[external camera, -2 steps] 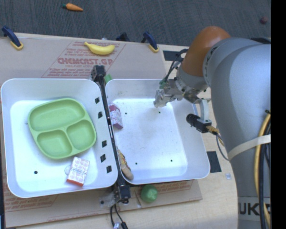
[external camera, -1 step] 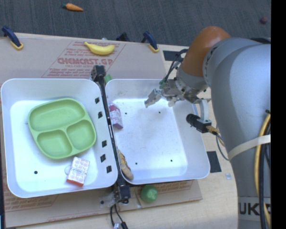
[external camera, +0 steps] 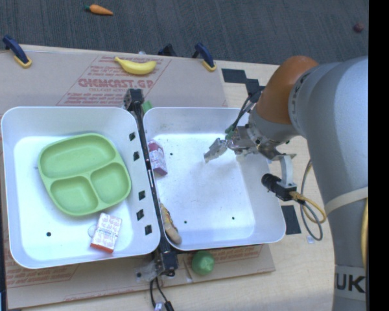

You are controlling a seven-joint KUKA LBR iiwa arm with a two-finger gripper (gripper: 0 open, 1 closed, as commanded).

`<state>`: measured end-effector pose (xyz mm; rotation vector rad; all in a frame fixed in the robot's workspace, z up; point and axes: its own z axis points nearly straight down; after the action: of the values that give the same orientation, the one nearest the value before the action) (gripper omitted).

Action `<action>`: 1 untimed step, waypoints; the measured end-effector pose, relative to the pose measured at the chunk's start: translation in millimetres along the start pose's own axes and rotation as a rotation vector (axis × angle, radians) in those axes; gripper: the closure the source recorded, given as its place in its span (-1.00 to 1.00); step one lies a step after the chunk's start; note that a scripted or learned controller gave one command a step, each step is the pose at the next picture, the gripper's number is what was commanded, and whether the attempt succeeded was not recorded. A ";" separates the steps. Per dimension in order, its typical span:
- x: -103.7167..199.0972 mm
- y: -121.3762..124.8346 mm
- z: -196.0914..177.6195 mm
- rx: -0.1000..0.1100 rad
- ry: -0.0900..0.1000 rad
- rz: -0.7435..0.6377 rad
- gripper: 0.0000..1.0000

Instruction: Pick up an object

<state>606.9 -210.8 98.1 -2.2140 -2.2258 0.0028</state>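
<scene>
hovering over the right bin (external camera: 266,229), gripper (external camera: 214,151) pointing left, fingers too blurred to tell whether parted or closed, nothing visibly held. lying against that bin's left wall, a small reddish packet (external camera: 157,157); resting near its lower left corner, possibly a brown pastry (external camera: 169,225). sitting in the left bin (external camera: 13,125), a green divided plate (external camera: 84,173) and a red-and-white box (external camera: 106,232).
</scene>
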 end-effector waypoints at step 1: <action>-0.2 -131.4 7.0 0.001 0.000 0.000 -1.00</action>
<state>475.5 -211.7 91.5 -2.2132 -2.2250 0.0042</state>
